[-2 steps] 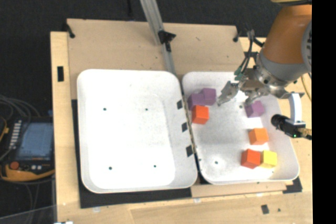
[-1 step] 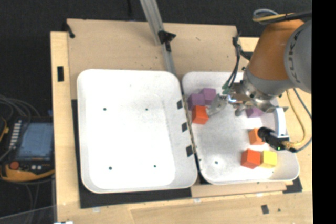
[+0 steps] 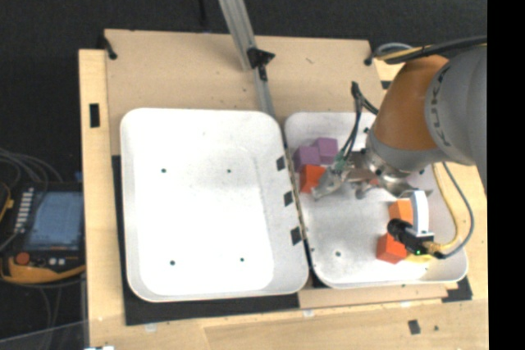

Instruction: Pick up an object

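In the right bin (image 3: 361, 275), a purple object (image 3: 317, 152) lies near the far left corner. An orange-red block (image 3: 312, 177) sits just in front of it. My gripper (image 3: 343, 179) hangs low over the bin, immediately right of the orange-red block and the purple object. Nothing shows held in it. Another orange block (image 3: 391, 248) rests near the bin's front right. A smaller orange piece (image 3: 400, 210) shows just behind that block, partly hidden by the wrist hardware.
The left bin (image 3: 205, 201) stands beside the right one, and the two rims meet at the middle. A slanted metal post (image 3: 234, 4) rises from the back of the bench. The grey and orange arm (image 3: 426, 115) covers the right bin's far right part.
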### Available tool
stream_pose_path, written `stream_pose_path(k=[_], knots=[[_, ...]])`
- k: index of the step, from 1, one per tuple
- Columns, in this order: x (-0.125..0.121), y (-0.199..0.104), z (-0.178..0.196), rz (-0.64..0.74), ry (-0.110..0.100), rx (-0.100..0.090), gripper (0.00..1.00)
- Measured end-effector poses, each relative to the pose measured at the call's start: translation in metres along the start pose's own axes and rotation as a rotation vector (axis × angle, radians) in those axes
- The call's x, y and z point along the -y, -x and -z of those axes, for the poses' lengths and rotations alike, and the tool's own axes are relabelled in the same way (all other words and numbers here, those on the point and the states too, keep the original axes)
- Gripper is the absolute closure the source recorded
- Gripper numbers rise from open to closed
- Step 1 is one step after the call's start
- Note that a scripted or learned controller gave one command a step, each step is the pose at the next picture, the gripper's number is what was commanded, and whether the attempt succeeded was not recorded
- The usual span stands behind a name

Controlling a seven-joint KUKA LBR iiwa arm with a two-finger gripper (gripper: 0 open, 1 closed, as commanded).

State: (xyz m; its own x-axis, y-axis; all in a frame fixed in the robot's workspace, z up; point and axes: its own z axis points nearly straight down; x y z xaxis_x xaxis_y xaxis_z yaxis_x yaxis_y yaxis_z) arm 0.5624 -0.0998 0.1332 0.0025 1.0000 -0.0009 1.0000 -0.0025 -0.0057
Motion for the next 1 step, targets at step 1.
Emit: stream_pose_path(k=[1], knots=[[-0.0027,-0.0001,0.0142,-0.005,0.01,-0.002,1.0]])
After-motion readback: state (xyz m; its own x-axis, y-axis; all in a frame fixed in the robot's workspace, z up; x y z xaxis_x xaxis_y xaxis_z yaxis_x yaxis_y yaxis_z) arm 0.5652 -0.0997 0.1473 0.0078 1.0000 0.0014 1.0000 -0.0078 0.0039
